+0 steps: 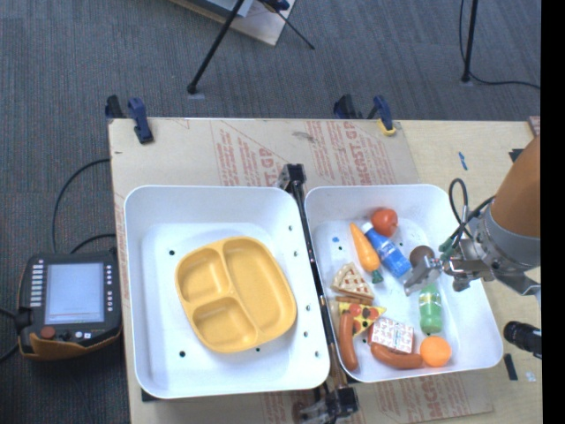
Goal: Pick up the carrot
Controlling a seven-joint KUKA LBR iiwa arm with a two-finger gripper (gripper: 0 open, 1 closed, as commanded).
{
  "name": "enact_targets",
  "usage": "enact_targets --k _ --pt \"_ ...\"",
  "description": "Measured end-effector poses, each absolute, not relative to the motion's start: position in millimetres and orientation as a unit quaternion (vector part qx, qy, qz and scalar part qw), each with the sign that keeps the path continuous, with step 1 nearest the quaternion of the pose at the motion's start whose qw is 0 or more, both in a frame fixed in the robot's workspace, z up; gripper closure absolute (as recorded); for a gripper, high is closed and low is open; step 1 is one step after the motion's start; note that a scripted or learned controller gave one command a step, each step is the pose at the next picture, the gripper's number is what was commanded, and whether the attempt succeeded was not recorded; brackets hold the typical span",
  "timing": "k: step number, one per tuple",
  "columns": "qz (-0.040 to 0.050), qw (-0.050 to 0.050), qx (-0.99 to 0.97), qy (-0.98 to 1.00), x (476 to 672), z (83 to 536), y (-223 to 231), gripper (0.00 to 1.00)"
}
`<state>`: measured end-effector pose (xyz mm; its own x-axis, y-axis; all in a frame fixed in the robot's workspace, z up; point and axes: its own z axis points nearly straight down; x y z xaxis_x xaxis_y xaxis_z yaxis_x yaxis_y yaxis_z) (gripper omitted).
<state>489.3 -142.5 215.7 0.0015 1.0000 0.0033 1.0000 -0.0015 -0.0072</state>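
Observation:
The carrot (363, 246) is orange with a green stalk end. It lies in the right bin (459, 203), left of centre, pointing up and slightly left. A blue bottle (388, 253) lies right beside it and a red tomato (384, 220) sits just above. My gripper (419, 272) hangs over the middle of the right bin, about a hand's width to the right of the carrot, past the blue bottle. Nothing of the carrot is in its grasp.
The right bin also holds a waffle (352, 281), a pizza slice (361, 316), a green bottle (430, 309), an orange (435, 351), two sausages (397, 358) and a dotted white box (392, 334). A yellow divided plate (235, 300) lies in the left bin (150, 237).

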Motion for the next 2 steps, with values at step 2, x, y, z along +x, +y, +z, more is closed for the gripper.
enact_targets --k 2 --pt "-0.0058 -0.007 -0.674 -0.739 623.7 110 -92 0.00"
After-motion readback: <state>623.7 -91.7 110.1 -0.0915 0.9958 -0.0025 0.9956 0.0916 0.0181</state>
